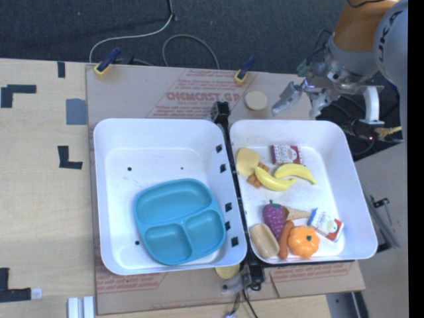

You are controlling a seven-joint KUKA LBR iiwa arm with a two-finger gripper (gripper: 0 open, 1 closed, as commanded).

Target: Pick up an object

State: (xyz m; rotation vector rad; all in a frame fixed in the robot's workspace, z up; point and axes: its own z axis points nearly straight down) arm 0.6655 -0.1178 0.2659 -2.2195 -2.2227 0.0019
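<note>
The right bin (344, 152) holds toy food: two yellow bananas (285, 176), a pale yellow chip (247, 159), a small red-and-white carton (285, 154), purple grapes (273, 214), a hot dog bun (264, 240), a carrot (286, 238), an orange pumpkin (304, 241) and a red-white-blue box (326, 224). My gripper (305, 101) hangs above the bench just behind the right bin's far edge. Its fingers (286, 100) are spread apart and nothing sits between them.
The left bin (112, 144) holds a blue divided tray (180, 220). A round wooden disc (256, 101) lies on the cardboard behind the bins. Clamps sit at the board's far edge (106, 63). Cables run across the dark floor at the back.
</note>
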